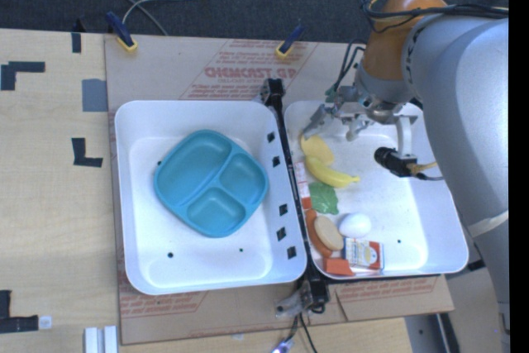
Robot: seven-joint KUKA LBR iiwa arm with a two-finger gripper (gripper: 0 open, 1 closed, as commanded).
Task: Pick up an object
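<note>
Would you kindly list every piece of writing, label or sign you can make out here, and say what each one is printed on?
Red mirrored lettering on the brown cardboard sheet under the two white bins: upside down and too blurred to read with confidence.
Small red and white carton in the right white bin: print too small to read.
Black tape marks on the pale wooden bench: shapes only, no letters.
No other text is legible.

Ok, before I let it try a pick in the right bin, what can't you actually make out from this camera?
- Gripper: too small and blurred against the white bin to read its finger state, or whether it touches the banana.
- Small carton: print too small to read.
- Food pieces along the bin's left wall, near the white egg: overlapping, so their lower parts are hidden.
- Arm: cut off by the camera view's right edge.
</note>
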